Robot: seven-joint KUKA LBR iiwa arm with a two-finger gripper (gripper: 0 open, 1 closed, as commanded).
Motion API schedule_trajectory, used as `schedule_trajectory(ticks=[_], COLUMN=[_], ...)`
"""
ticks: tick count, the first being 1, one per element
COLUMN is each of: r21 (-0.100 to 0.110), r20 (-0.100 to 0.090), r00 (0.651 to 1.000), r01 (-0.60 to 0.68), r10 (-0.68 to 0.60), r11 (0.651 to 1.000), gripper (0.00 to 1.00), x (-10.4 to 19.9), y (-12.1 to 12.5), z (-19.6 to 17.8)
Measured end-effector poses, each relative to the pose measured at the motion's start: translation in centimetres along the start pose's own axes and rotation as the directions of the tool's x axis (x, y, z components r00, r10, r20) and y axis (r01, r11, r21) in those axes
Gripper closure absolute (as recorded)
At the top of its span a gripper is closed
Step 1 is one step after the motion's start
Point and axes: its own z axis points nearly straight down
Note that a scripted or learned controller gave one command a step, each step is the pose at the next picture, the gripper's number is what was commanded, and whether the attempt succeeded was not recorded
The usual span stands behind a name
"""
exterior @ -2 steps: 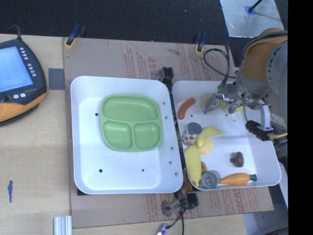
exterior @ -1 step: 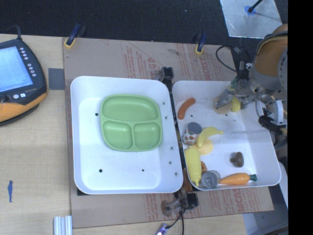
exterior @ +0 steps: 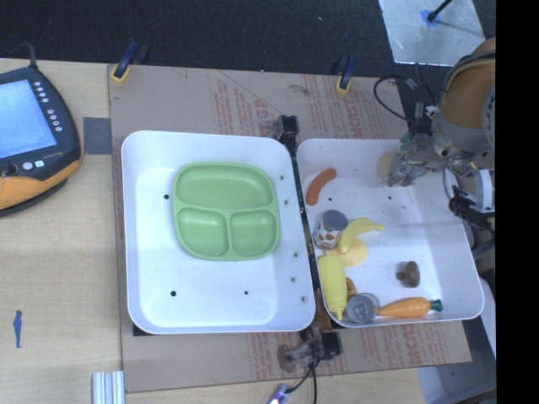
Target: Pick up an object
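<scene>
**Claw hovering at the far edge of the right bin, nothing held**

Currently the worktop is carrying two white bins side by side. The left bin is holding a green divided plate, which is lying flat in the middle of it. The right bin is holding all the loose items. The grey arm with its orange band is reaching in from the right, and the claw is hanging over that bin's far side; whether it is spread or pressed together I cannot tell, and nothing is showing between its tips.

The candidates for picking are lying well apart from it: an orange sausage near the dividing wall, a yellow banana touching a small can, a corn cob, a carrot along the near wall beside a grey disc, and a small brown piece alone.

The risks look plain. The banana, can and corn are crowding together, so a descent there is likely to be nudging neighbours or closing on two things. The carrot is sitting against the wall, where a tip could be striking the rim. The brown piece is small and could be slipping out.
</scene>
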Motion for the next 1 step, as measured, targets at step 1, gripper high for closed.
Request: schedule_trajectory(ticks=[1], r21=[-0.002], r20=[0.000], r00=[1.000], r01=[0.001], r10=[-0.001], r11=[1.000], gripper=[0.00], x=[0.04], y=[0.07], z=[-0.06])
